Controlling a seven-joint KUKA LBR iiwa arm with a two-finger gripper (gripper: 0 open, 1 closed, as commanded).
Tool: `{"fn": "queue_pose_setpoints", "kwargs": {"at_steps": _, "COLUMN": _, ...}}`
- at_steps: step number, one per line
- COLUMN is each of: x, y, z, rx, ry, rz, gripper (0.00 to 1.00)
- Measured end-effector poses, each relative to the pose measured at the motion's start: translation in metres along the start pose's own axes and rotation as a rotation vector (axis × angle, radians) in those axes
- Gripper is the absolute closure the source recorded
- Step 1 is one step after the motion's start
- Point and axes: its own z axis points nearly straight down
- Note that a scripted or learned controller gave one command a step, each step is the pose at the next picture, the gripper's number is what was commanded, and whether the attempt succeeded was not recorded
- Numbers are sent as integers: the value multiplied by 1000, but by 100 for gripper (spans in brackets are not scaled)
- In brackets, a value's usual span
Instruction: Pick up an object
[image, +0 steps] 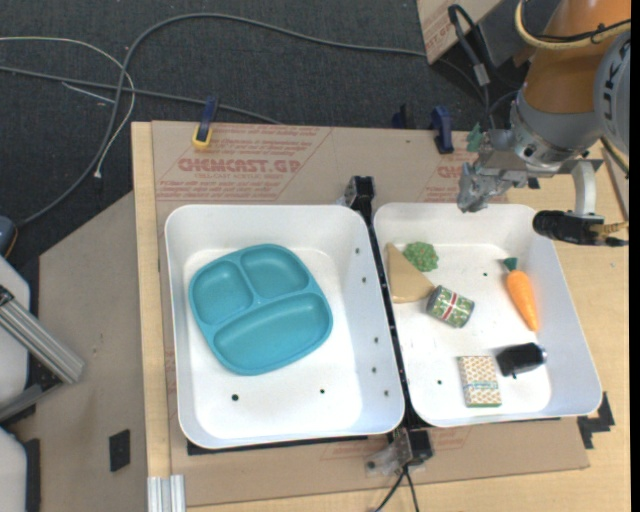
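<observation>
Objects for picking lie in the right shallow white bin (570, 400). Closest to its right wall is an orange plastic carrot (522, 298) with a small green top at its far end, lying lengthwise from far to near. Just near of it sits a small black block (520, 359), and touching that on its left is a small square box (480, 381) with a green and white patterned face. Toward the middle of the bin a short cylindrical can (450, 306) with a green, red and white label lies on its side. Its left end touches a tan wedge-shaped piece (403, 278) that rests against the bin's left wall, and at the far tip of that wedge sits a bumpy green broccoli-like piece (421, 256).

My gripper (474, 198) hangs over the far rim of this bin, well apart from every object, with nothing between its fingers; whether they are spread or closed I cannot tell from this angle.

The left shallow white bin (200, 400) bears a teal plastic plate (262, 307) with three compartments. Both bins rest on a brown cardboard sheet (250, 160) printed with red lettering.
</observation>
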Motion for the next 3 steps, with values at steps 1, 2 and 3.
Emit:
{"fn": "queue_pose_setpoints", "kwargs": {"at_steps": 1, "x": 51, "y": -5, "z": 15, "rx": 0, "ry": -1, "rz": 2, "gripper": 100}}
{"fn": "queue_pose_setpoints", "kwargs": {"at_steps": 2, "x": 100, "y": -6, "z": 7, "rx": -4, "ry": 0, "rz": 0, "gripper": 100}}
{"fn": "queue_pose_setpoints", "kwargs": {"at_steps": 3, "x": 155, "y": -7, "z": 24, "rx": 1, "ry": -1, "rz": 1, "gripper": 100}}
